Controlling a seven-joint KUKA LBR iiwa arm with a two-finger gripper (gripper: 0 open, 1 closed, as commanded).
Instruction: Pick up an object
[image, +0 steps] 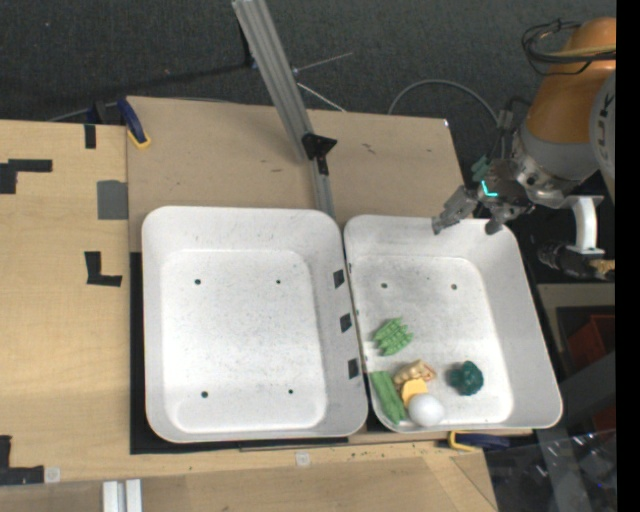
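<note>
From the camera above the counter, my claw (468, 217) hangs over the far edge of the right bin (500, 260), near its far right corner, with my grey and orange arm (565, 110) coming in from the right. My two fingers (447, 217) stand apart with nothing between them.

The things to pick lie together along the near edge of the right bin. A light green ridged piece (392, 336) sits nearest the bin's middle. Just nearer the edge from it is a small tan and orange object (412, 377), touching a white ball (426, 409) and a long green piece (387, 396) that lies against the bin's near left corner. A dark green lump (465, 378) sits just right of the tan object, apart from it. All of these are well apart from my claw.

The left bin (240, 320) lies beside the right one, their edges meeting at the middle of the counter (60, 300).
</note>
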